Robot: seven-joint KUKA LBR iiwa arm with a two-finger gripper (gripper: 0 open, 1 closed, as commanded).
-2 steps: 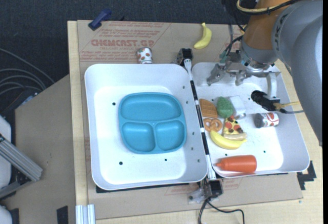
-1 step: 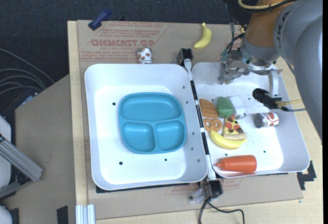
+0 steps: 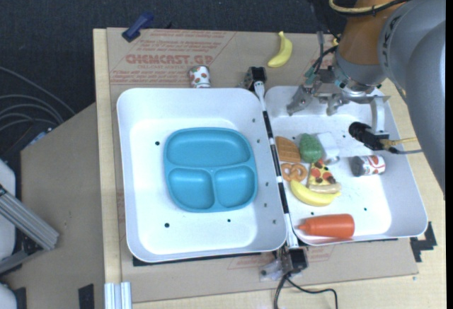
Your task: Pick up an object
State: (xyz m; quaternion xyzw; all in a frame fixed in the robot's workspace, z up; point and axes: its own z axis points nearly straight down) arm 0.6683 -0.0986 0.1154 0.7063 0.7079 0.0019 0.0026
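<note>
End effector (image 3: pixel 316 97) hovers open above right bin (image 3: pixel 403 194), holding nothing.

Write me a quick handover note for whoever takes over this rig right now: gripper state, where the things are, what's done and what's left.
Gripper: hovering at the far edge of the right bin, nothing seen between its fingers.
Right bin contents: green toy, pretzel, pizza slice, banana, orange-red cylinder at the near edge, small can.
Left bin: blue divided plate.
Outside the bins, on the bench: second banana, small spotted item.
Done: nothing picked yet.
Left: lower onto an object, grasp and lift it.
</note>
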